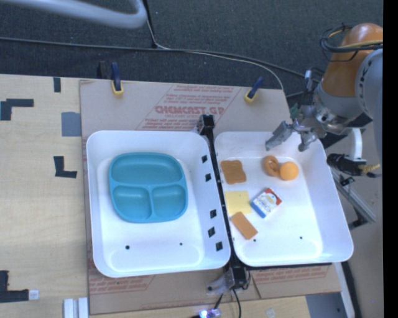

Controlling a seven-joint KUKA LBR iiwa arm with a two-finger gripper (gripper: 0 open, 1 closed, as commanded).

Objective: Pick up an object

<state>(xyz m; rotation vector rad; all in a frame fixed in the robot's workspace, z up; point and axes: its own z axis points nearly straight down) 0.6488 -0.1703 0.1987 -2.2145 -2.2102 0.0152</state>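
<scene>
Two white bins sit on the bench. Right bin point(323, 211) holds the food items; the orange ball point(288, 171) lies nr its far edge. Gripper point(291, 140) hovers above, fingers apart, apparently empty. Pick not yet done.

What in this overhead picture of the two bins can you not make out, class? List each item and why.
- Small packet in the right bin, camera view: print too small to read.
- Arm: cut off by the picture's right side.
- Pale bar at the top: blurred and cut by the top edge.
- Orange piece and brown piece: touching, shapes unclear.
</scene>
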